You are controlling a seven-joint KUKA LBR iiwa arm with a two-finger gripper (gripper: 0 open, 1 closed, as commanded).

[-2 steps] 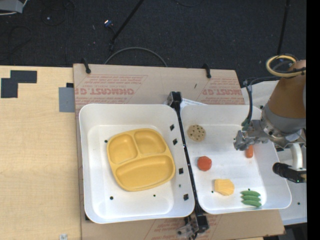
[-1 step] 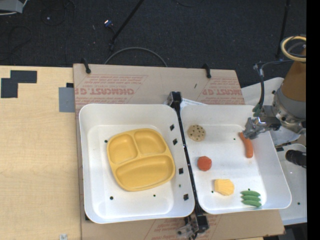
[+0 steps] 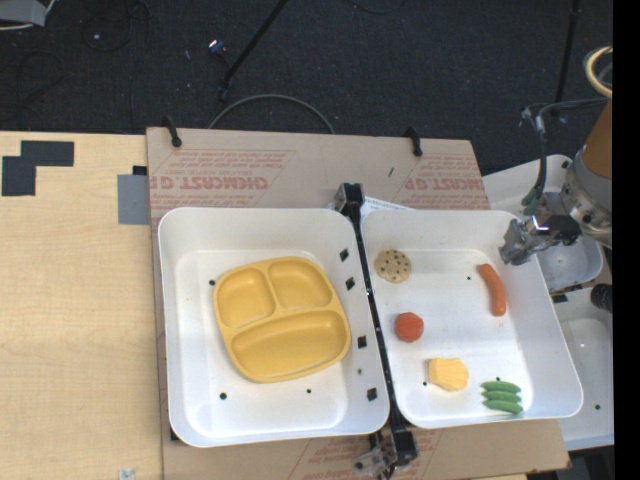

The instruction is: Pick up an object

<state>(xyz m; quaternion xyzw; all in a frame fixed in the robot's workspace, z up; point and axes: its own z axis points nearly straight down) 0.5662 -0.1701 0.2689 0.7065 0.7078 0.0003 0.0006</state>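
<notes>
Camera view looks down on two white bins side by side, and the black divider (image 3: 365,298) where their rims meet serves as the landmark. To its left, the left bin (image 3: 190,268) holds a yellow sectioned plate (image 3: 282,318), lying flat with its three compartments up, its near corner close to the divider. To the divider's right, the right bin (image 3: 560,368) holds five small food pieces, all apart from one another. A round speckled cookie (image 3: 393,265) lies just beside the divider toward the far end. A red tomato (image 3: 409,326) sits a little nearer the camera, also close to the divider. A yellow piece like a corn cob (image 3: 448,374) lies further along toward the near rim. A green pea pod (image 3: 502,396) rests near the bin's near right corner, well away from the divider. An orange sausage (image 3: 493,289) lies at a slant toward the bin's right wall. The gripper (image 3: 522,238) hangs over the far right rim of that bin, just beyond the sausage and not touching it; whether it is open or closed cannot be told from here, and nothing is seen held in it.
</notes>
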